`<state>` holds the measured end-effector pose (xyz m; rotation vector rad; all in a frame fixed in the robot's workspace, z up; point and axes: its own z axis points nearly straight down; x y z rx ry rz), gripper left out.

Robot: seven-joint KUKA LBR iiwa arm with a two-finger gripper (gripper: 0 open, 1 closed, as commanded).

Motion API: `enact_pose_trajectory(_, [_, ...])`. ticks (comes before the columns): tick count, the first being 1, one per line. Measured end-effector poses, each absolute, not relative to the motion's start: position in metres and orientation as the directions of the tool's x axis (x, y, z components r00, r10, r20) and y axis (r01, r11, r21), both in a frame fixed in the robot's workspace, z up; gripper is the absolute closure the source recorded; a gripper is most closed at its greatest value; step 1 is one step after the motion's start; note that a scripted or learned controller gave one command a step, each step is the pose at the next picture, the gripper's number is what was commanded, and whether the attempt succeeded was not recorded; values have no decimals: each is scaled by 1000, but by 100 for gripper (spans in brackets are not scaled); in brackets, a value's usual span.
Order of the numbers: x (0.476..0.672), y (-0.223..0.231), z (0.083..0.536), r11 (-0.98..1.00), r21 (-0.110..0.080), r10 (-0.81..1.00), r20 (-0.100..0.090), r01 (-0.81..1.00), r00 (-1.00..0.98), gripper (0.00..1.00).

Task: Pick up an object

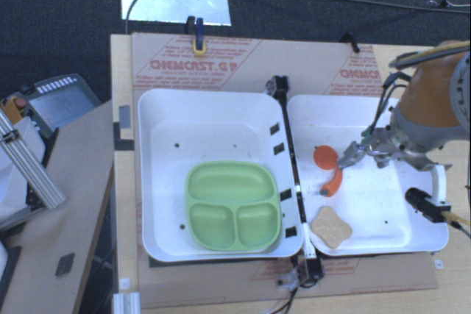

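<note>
An orange-red round piece (pixel 324 156) lies in the right bin (pixel 368 114), toward its left side. Just below it rests a small carrot (pixel 335 182), slanted. A tan slice of bread (pixel 331 227) sits near the bin's front left corner. My gripper (pixel 351 155) reaches in from the right and hangs low, just to the right of the round piece and above the carrot's upper end. Nothing can be seen held in it.
The left bin (pixel 169 121) holds a green divided plate (pixel 233 204) at its front. A black divider (pixel 288 158) runs between the bins. The grey and orange arm (pixel 434 103) covers the right bin's right side.
</note>
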<state>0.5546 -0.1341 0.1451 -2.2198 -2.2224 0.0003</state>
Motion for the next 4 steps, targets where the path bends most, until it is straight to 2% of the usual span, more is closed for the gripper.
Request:
enact_pose_trajectory(1, [560,-132,102,1,-2,1000,1,1000,-1,0])
enact_pose_trajectory(2, [561,-132,114,1,2,1000,-1,1000,-1,100])
enact_pose_trajectory(4, [552,-138,218,3,8,1000,-2,1000,-3,100])
